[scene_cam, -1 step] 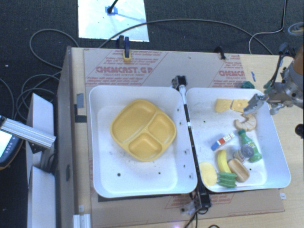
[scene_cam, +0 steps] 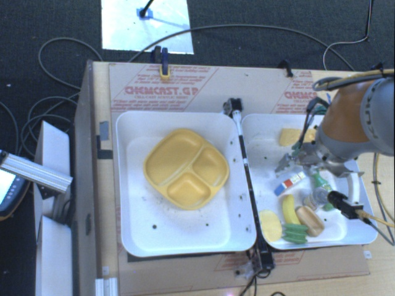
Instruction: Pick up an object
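Objects for picking lie clustered in the right bin point(scene_cam: 262, 142), and none is seen lifted clear, so the pick is judged not yet made: closing on one item and raising it are left. Nearest the gripper point(scene_cam: 295, 163) is a small red, white and blue item point(scene_cam: 289, 183), lying just below and to the left of the metal fingertips; whether it is touched cannot be told. How the jaws stand cannot be told either, since they are small and partly hidden under the wrist, and nothing is plainly seen between them.

Around that item, a banana point(scene_cam: 289, 209) is laid upright in the view, with a pale yellow round piece point(scene_cam: 270, 225) to its left, a green piece point(scene_cam: 295, 233) at its foot and a brown bun-like item point(scene_cam: 310, 220) to its right. A green bottle-like thing point(scene_cam: 320, 182) and a clear round one point(scene_cam: 319, 197) are seen beside the wrist, and a yellow sponge-like block point(scene_cam: 289, 137) rests near the far wall.

The left bin point(scene_cam: 129, 165) is occupied by a single yellow divided tray point(scene_cam: 186, 168), set at an angle near its middle, its three compartments bare.
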